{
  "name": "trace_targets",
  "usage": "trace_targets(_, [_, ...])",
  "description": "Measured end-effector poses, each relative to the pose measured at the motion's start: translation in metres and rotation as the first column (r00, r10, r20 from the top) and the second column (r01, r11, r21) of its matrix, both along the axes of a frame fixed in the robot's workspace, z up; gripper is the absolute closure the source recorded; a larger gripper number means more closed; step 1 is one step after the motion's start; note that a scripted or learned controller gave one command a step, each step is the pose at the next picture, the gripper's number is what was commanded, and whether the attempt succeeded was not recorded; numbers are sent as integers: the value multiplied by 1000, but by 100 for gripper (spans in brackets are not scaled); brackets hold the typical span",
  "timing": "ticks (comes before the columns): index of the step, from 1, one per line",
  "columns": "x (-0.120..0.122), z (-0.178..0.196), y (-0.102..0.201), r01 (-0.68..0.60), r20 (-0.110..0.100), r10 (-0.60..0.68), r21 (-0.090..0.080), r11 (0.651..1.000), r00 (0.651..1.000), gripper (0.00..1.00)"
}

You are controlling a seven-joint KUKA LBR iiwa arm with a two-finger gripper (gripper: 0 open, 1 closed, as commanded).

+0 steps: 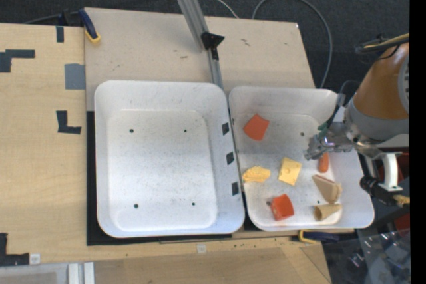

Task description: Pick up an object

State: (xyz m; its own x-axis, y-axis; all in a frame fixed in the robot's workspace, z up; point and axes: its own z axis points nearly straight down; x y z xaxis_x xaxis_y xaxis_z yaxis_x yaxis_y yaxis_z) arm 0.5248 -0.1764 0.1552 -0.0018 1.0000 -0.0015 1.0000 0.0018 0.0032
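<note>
We see the tool [321, 145] low inside the right shallow white bin [293, 98], near that bin's right wall; whether it is released or clenched we cannot tell. Just below the tool lies a small orange-red cylinder [323, 162]. An orange block [256, 127] sits nearer the bin's left wall.

Even, fairly bright light is falling from overhead, washing the 2 white bins [163, 156] pale without burning out their dark specks. Shadows are staying short and soft, gathering along the near rim of the left bin and under the small pieces in the right one. The pale worktop [40, 143] is showing no hard glare. The picture is looking slightly soft and grainy, and the arm [383, 96] at the right is blurring at its edges.
</note>
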Motion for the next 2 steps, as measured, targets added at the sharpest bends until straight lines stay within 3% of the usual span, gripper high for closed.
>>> trace_targets(2, [3, 74, 9, 0, -1, 0, 1, 1000, 1000, 100])
